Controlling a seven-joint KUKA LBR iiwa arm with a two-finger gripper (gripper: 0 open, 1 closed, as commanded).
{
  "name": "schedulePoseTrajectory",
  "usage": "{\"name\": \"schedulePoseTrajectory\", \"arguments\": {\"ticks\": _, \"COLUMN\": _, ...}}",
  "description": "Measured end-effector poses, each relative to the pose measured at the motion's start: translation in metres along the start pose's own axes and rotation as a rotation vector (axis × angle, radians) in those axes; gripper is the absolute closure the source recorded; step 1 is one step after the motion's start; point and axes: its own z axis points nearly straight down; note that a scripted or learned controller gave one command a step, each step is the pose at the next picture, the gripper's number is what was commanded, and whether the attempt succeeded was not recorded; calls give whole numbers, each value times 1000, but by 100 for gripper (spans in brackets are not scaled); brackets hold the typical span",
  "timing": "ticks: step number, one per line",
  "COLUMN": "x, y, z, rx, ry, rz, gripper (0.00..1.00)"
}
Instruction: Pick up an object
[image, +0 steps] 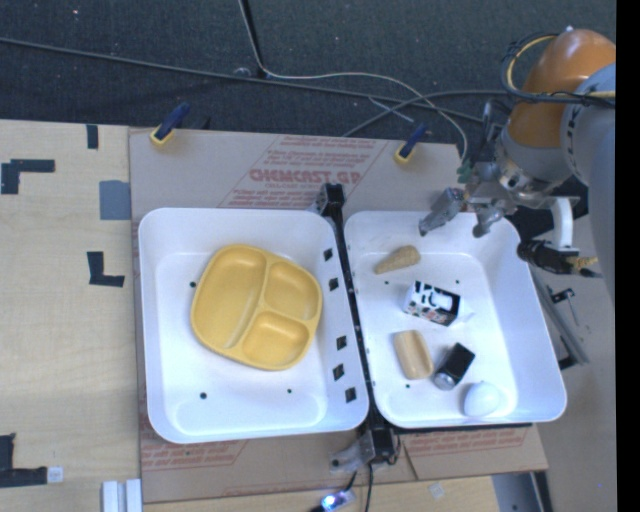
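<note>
Hovering over the right bin's (520, 330) far edge, the gripper (462, 218) is seen with fingers spread and nothing between them.

Five things are left lying in that bin — a tan roll (397, 260), a black-and-white packet (433, 302), a tan block (412, 354), a black cylinder (454, 365), a white ball (482, 399); a yellow tray (257, 305) is set in the left bin (165, 330).
</note>
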Motion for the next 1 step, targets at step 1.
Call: {"name": "schedulePoseTrajectory", "arguments": {"ticks": 1, "x": 1, "y": 3, "z": -10, "rx": -15, "ry": -2, "rz": -3, "gripper": 0}}
